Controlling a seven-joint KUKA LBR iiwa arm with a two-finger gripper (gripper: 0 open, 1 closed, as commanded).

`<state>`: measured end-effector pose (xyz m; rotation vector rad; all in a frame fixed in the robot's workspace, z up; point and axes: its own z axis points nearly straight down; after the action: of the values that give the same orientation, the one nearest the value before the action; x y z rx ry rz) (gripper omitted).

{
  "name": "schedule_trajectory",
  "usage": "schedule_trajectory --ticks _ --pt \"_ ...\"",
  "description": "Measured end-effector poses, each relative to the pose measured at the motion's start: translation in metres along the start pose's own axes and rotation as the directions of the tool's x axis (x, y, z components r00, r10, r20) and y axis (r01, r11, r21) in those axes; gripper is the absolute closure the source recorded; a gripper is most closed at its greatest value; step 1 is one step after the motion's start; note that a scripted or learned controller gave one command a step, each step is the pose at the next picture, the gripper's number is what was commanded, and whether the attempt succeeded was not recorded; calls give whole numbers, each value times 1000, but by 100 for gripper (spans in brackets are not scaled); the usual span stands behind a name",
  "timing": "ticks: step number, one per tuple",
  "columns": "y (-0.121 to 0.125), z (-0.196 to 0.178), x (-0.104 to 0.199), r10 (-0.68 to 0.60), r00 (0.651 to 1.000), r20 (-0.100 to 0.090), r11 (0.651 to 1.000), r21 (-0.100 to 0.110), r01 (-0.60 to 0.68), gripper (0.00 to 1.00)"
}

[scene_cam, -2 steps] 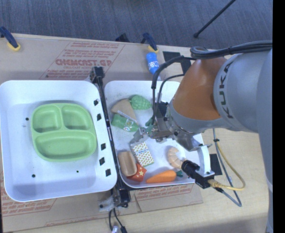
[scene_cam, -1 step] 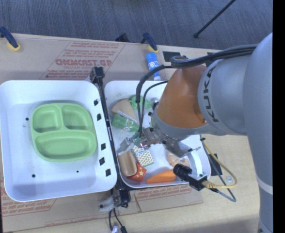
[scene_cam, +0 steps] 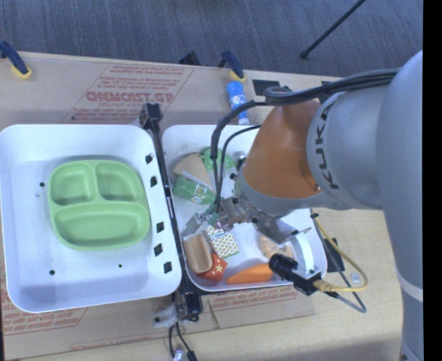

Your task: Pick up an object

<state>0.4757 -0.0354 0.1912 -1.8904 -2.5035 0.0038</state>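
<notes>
The right bin (scene_cam: 177, 143) holds a jumble of toy food. Among it I see a green wrapped piece (scene_cam: 193, 189), a pale wedge (scene_cam: 192, 168), a brown bread-like piece (scene_cam: 197, 254), a red piece with a star (scene_cam: 213, 269), an orange carrot (scene_cam: 249, 275) and a checkered packet (scene_cam: 222, 241). My gripper (scene_cam: 213, 220) reaches down into the middle of this bin, just above the checkered packet. The arm's orange band (scene_cam: 281, 156) and grey body hide the bin's right half.
The left bin (scene_cam: 18, 156) holds a green divided plate (scene_cam: 98, 202). A black divider clip strip (scene_cam: 159, 194) runs between the bins. A blue clamp (scene_cam: 237, 96) stands behind the right bin. Black and yellow cables (scene_cam: 341, 280) trail off the bin's right corner.
</notes>
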Motion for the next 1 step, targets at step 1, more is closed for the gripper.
schedule_trajectory --ticks 1 --pt "0 0 0 0 1000 0 1000 0 0 0"
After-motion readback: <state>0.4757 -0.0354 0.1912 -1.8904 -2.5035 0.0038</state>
